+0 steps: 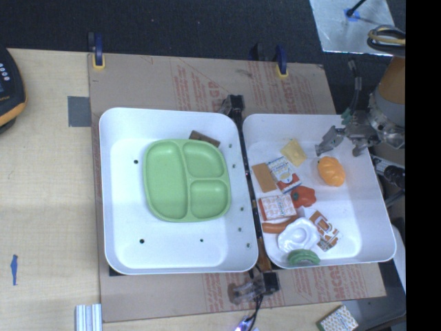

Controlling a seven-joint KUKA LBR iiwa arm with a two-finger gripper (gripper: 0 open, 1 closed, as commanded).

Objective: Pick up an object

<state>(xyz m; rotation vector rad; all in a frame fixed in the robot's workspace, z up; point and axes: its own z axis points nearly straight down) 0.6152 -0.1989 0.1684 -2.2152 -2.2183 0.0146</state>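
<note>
You are watching the approach step: the gripper (342,139) is hovering at about two o'clock over the right bin (375,216) with its fingers spread and nothing between them, and the orange (331,171), the nearest likely target, is lying just below it at five o'clock from the fingertips. The next move is probably calling for a short shift toward the orange, then a descent that straddles it before closing. The packets (278,206) are carrying red-and-white print too small to read, and the left bin (124,247) is holding a green tray (186,179).
</note>
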